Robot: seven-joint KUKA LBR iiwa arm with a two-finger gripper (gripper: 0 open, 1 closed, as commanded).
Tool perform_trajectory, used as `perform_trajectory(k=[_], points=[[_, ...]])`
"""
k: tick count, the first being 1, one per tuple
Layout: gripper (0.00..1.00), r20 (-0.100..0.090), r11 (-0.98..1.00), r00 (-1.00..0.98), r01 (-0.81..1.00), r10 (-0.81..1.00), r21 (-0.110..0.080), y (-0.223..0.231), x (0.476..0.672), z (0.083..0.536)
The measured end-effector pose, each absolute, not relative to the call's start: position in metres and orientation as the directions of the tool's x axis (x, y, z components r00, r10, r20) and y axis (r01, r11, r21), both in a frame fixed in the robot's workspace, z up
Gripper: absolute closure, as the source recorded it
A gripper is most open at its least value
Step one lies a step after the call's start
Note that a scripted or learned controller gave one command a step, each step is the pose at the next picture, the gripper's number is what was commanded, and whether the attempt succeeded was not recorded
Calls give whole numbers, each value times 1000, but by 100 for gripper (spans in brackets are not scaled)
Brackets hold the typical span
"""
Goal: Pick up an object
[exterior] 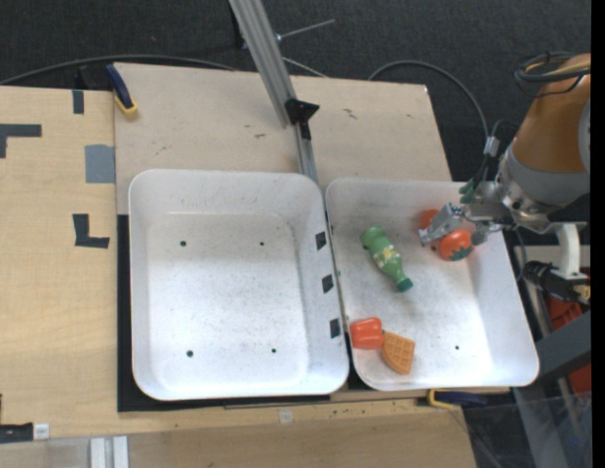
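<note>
Saw two shallow white bins side by side on the bench, the left bin and the right bin touching along their inner walls. Found four things in the right bin. Noted a green bottle lying on its side near the middle, slanted, with the cap end pointing toward the near right corner. Noted an orange-red block at the near left corner, close against the wall, and just beside it a tan waffle-like piece (the two looked to be touching, but could not say for sure). Found the red round object in the far right part of the same bin, well apart from the bottle and near the right wall. Saw the arm reaching in from the right, bent low over that bin's right rim. Saw the gripper directly over the red round object, against its upper side. Could not tell whether the gripper was spread or pressed together, nor whether the object was really held.
</note>
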State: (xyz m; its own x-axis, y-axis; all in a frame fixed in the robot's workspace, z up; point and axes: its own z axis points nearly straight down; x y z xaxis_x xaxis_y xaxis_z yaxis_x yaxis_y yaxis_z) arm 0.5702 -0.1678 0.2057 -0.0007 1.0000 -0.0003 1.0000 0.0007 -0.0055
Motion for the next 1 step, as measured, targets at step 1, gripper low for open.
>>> perform_trajectory(k=[1], points=[[0, 1, 1, -1, 1000, 1000, -7, -168, 576, 144]])
